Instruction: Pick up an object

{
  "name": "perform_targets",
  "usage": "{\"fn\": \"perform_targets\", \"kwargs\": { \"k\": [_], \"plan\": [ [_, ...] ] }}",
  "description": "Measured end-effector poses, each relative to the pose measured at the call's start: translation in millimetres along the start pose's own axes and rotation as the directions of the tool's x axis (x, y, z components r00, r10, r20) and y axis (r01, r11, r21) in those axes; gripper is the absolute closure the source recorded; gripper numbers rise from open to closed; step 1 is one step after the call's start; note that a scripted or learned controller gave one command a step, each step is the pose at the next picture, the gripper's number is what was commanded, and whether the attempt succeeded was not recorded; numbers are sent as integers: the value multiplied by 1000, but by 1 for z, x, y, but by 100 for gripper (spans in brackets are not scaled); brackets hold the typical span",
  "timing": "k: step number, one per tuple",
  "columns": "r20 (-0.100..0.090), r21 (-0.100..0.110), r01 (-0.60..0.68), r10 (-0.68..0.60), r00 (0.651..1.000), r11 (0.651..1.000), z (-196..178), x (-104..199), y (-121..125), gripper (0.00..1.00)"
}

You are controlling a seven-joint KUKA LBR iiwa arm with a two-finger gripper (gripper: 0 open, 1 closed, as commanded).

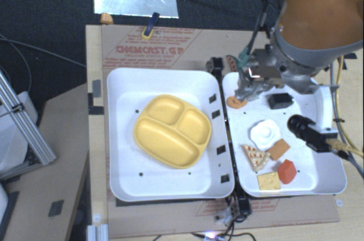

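- Found nearest the lens a pale yellow square toy cracker, flat by the front rim of the right white bin, with a red wedge-shaped toy piece just beside it.
- Noted behind those a tan waffle triangle and a brown square toast slice close together, then a white toy fried egg with a yellow yolk.
- Saw in the left white bin a yellow three-part plastic plate, well apart from the toy food.
- Placed the likely target farther back: a small flat orange disc in the right bin, just beside the wall that divides the bins.
- Found the grey metal gripper low over the disc's far edge. Could not tell whether open or closed, nor whether touching.
- Judged the disc light, stiff and smooth, probably slippery, hardly fragile. Thin and lying flat, so little to pinch.
- Reckoned the best hold across its rim, edge to edge, though room on the wall side looked tight.
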State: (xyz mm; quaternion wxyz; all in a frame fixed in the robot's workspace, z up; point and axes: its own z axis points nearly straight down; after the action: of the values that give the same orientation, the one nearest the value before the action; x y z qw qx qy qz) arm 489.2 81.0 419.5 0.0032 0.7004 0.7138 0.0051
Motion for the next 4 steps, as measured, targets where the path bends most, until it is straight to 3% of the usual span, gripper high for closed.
{"fn": "perform_targets", "kwargs": {
  "k": [1, 2, 3, 4],
  "plan": [
    [4, 17, -18, 18, 1000, 1000, 84, -2, -4, 100],
    [1, 9, -10, 10, 1000, 1000, 65, 44, -3, 100],
    [1, 7, -14, 14, 1000, 1000, 55, 41, -2, 100],
    [1, 7, -14, 14, 1000, 1000, 55, 41, -2, 0]
  ]
}}
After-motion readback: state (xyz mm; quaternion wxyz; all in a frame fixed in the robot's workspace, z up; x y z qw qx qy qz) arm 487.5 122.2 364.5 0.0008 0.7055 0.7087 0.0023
